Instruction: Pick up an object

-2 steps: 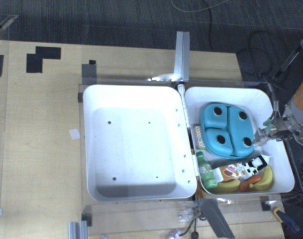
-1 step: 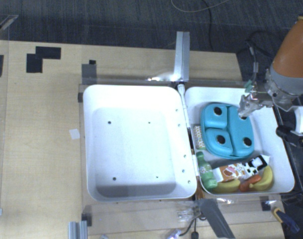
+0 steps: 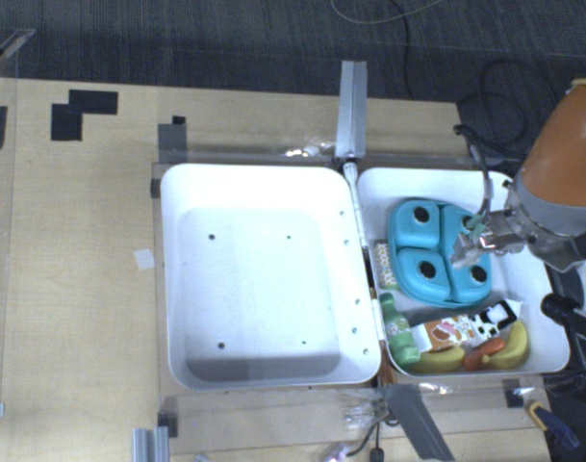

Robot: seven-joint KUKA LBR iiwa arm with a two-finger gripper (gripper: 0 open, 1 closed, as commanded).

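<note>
The grey arm (image 3: 562, 176) reaches in from the right, hand (image 3: 473, 241) lowered.

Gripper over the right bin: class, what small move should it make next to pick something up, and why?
Probably a short descent. The gripper sits over the right side of the blue tray, which lies on top in the right bin. Nothing is seen between its fingers, so lowering onto the tray's edge seems the likeliest step before closing. The cluttered items along the near wall look harder to reach.

bins (image 3: 254, 186): white | tray (image 3: 437, 251): turquoise, dark holes | banana (image 3: 509, 346): yellow | bottle (image 3: 396, 327): green | arm (image 3: 567, 166): orange band
</note>
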